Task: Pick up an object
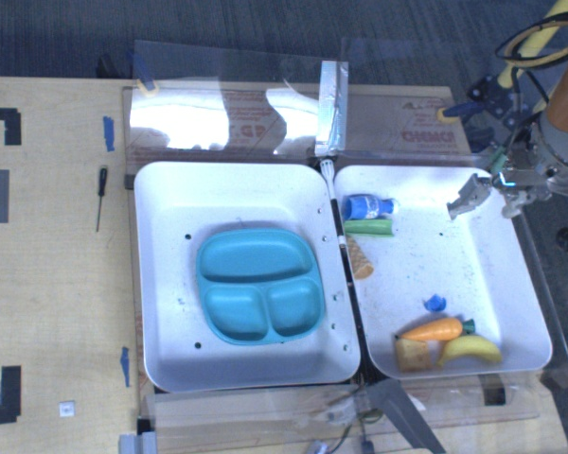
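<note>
The right bin (511,253) holds several small items. A blue can (369,206) lies at its far left with a green stick (367,227) just in front of it, and a brown bread-like piece (361,261) rests against the left wall. Near the front sit a small blue cap (435,303), an orange carrot (434,330), a yellow banana (471,350) and a tan block (413,354). My gripper (483,206) hovers over the bin's far right corner, open, with nothing between its fingers, well apart from every item.
A blue divided plate (260,285) lies in the left bin (161,253). A clear panel with a metal post (330,107) stands behind both bins. Cables (540,41) hang at the upper right by the arm.
</note>
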`<state>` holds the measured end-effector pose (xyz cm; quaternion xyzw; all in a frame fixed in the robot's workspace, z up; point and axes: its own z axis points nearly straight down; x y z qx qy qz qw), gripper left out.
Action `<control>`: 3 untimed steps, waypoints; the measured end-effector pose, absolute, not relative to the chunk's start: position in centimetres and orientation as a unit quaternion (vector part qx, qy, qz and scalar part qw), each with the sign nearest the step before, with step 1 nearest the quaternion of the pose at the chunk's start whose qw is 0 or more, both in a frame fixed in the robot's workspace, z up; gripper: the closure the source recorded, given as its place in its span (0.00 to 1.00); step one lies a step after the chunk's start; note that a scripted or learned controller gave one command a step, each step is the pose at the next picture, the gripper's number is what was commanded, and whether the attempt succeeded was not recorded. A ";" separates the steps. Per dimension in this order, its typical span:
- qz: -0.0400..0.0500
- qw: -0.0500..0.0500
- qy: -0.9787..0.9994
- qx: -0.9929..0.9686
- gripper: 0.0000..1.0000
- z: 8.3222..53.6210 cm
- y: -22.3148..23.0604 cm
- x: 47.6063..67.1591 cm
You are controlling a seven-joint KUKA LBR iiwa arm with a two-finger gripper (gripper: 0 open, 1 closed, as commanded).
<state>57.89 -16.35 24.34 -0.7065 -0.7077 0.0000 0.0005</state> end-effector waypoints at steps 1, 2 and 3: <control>0.003 0.005 -0.705 -0.709 0.00 11.1 -20.2 47.5; 0.000 0.000 -0.707 -0.707 0.00 11.5 -20.1 47.9; -0.001 0.000 -0.574 -0.819 0.00 12.6 -20.4 48.0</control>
